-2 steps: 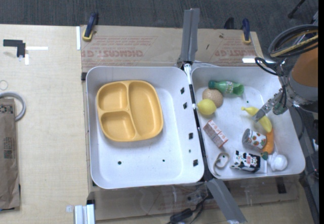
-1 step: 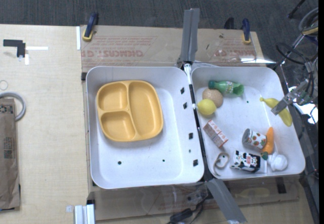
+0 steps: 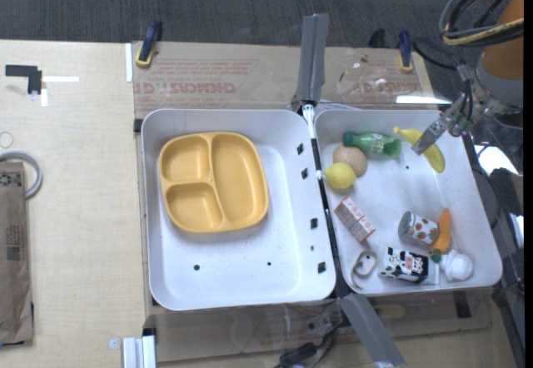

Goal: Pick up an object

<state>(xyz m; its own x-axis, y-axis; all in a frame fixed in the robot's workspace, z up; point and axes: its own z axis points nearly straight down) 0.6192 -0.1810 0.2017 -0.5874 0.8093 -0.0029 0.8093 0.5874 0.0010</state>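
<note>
My gripper (image 3: 435,135) hangs over the far right part of the right bin (image 3: 477,191), just above a yellow banana (image 3: 432,156); nothing shows in its grasp. Left of it lie a green bottle (image 3: 372,142), a tan round fruit (image 3: 351,158) and a yellow lemon (image 3: 340,176). Nearer the front are a small pink carton (image 3: 355,219), a printed can (image 3: 418,227), an orange carrot (image 3: 443,231), a cow-patterned carton (image 3: 408,265), a white ball (image 3: 458,265) and a metal ring (image 3: 363,265).
The left bin (image 3: 241,275) holds a yellow divided plate (image 3: 214,181). A grey divider post (image 3: 313,58) stands between the bins at the back. Black cables (image 3: 475,0) loop off the arm at the upper right. A brown bag (image 3: 12,241) lies at the far left.
</note>
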